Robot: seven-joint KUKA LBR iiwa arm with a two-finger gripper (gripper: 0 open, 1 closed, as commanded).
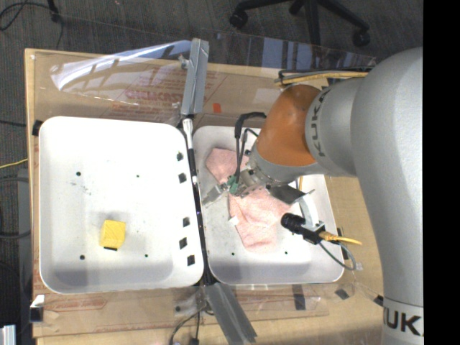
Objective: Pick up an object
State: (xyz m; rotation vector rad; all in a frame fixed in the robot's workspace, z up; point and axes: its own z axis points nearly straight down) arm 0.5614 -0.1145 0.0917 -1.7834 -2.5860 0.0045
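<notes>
The pink cloth point(255, 210) lay crumpled in the right bin point(323, 268), directly beneath the pincer point(231, 187) and spreading from under it toward the near wall of that bin, with one fold poking out on the far side of the wrist. It looked light, limp and easily bunched, a thing that would sag and drape once lifted and would not break or slip much; the best hold seemed to be a raised fold or ridge near its middle, where two tips could gather enough fabric, since a flat single layer would likely slide out from between them. The pincer sat low over the cloth's left edge, apparently touching or nearly touching it, but the orange wrist and its cables hid the tips, so whether it was released or clenched on the fabric could not be told. Well off to the pincer's left, across the dividing wall, a small yellow block point(113, 233) sat in the left bin point(57, 142), stiff and compact by its look, far out of present reach.
</notes>
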